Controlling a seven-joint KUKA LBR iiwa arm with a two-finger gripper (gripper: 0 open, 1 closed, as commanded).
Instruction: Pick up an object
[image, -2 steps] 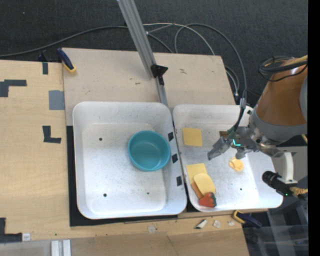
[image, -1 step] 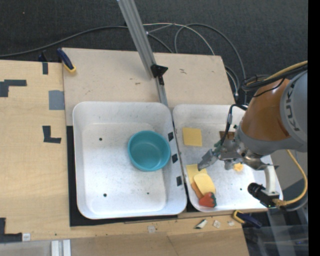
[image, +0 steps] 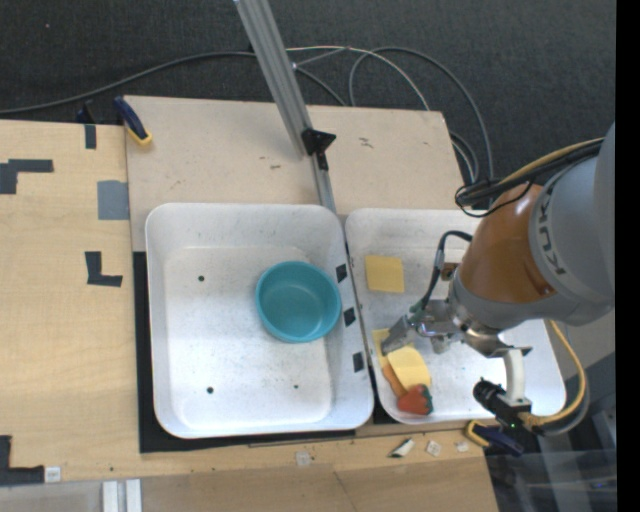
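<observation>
Because the arm reaches in from the right, the gripper (image: 412, 333) hangs low over the yellow block (image: 407, 366) near the right bin's (image: 540, 385) front-left corner; jaws seemingly apart, gripping nothing.

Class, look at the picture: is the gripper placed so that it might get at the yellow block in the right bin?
Probably yes. The gripper hangs just above the yellow block in the right bin, with nothing between them; a red piece lies against the block's near end.
</observation>
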